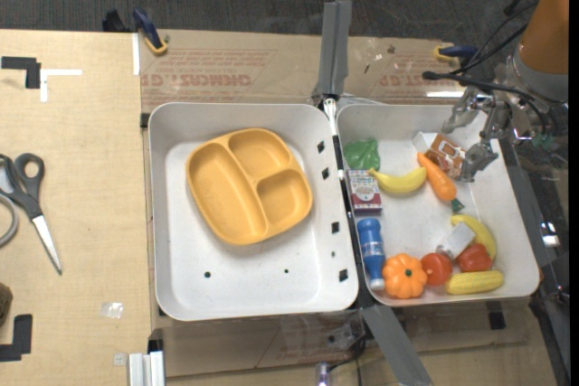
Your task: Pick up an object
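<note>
tool (477,133) hovers over right bin (520,221) upper rt corner, just above small brown packet (447,154) by carrot (440,179); fingers apart, holding nothing.

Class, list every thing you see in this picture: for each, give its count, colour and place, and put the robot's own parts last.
Bins: 2, white, side by side on the bench.
Plate: 1, yellow-orange, three sections, left bin.
Bananas: 2, yellow, right bin.
Carrot: 1, orange, right bin.
Pumpkin: 1, orange, right bin, near edge.
Tomatoes: 2, red, right bin, near edge.
Corn: 1, yellow, right bin, near corner.
Bottle: 1, blue, right bin, left wall.
Green toy: 1, right bin.
Scissors: 1, grey, on the bench at left.
Arm: 1, orange band, over the right bin's far corner.
</note>
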{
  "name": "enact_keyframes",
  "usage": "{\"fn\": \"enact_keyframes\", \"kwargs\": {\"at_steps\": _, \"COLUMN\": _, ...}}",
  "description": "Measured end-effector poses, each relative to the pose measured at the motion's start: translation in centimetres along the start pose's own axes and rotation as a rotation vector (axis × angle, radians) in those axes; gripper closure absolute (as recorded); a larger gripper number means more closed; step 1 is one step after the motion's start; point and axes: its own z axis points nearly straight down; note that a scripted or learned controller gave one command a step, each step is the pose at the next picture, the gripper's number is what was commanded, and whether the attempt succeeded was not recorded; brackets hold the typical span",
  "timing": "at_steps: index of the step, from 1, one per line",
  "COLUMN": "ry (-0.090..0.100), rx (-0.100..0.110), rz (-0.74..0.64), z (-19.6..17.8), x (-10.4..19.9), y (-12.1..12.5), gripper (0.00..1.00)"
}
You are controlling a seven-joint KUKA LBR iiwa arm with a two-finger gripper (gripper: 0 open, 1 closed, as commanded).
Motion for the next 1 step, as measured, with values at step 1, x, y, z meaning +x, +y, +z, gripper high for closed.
{"fn": "enact_keyframes", "kwargs": {"at_steps": 1, "ry": -0.027, "rx": 0.007, "rz": 0.024, "z": 9.01, "x": -3.59, "y": -0.55, "gripper": 0.0}}
